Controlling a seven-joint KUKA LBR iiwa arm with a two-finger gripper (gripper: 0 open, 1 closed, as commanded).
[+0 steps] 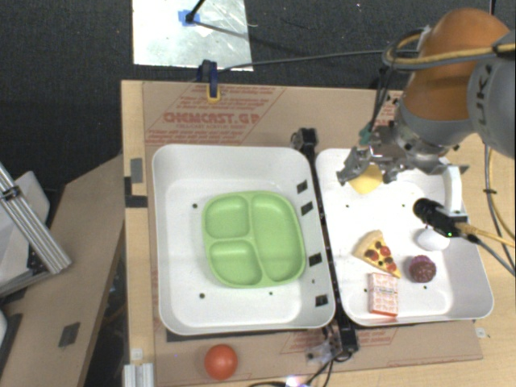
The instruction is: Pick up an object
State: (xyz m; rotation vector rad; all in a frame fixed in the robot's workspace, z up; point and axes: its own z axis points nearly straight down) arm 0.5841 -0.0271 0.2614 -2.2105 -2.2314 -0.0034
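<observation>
My gripper [369,170] hangs over the far left corner of the right bin [476,297], open, with its fingers spread. A yellow lump [366,184] lies on the bin floor right under it, partly hidden by the fingers; nothing is held. Nearer the front of the same bin lie a toy pizza slice [376,252], a dark red ball [421,268] and a red and white packet [383,293].
The left bin [173,216] holds a green divided plate [252,238]. An orange ball [220,361] rests on the bench in front of the left bin. A black divider [316,216] runs between the bins. The arm fills the space above the right bin's far right.
</observation>
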